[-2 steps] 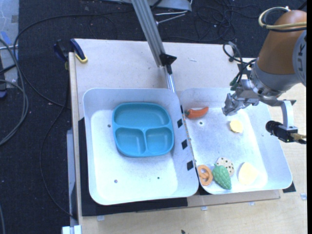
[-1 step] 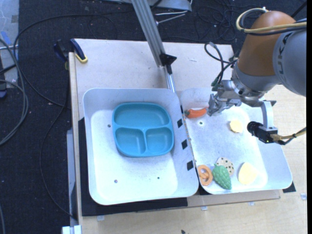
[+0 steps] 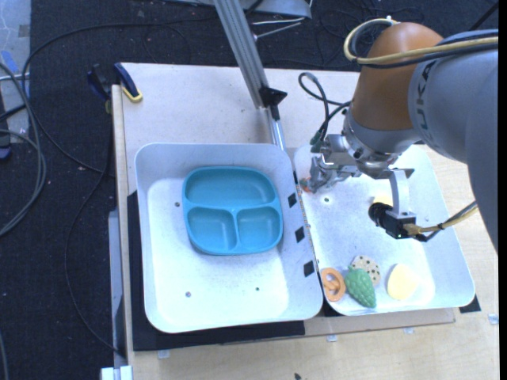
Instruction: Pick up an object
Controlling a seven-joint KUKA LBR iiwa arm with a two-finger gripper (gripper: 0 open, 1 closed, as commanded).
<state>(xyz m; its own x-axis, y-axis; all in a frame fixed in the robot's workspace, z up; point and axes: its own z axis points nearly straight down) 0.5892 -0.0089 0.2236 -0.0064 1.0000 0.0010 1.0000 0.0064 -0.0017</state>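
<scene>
The right bin (image 3: pixel 444 236) holds a few small toy foods near its front edge: an orange pretzel-shaped ring (image 3: pixel 332 283), a speckled tan cookie (image 3: pixel 365 265), a green bumpy piece (image 3: pixel 362 288) and a pale yellow round piece (image 3: pixel 402 282). My gripper (image 3: pixel 315 177) hangs low over the far left part of the right bin, close to the wall shared with the left bin. It is well behind the toy foods and apart from them. The wrist body hides its tip.
The left bin (image 3: pixel 158 291) carries a blue divided plate (image 3: pixel 234 210) in its middle. A slanted metal pole (image 3: pixel 242 42) rises behind the bins. A black cable connector (image 3: pixel 390 218) dangles from the wrist over the right bin.
</scene>
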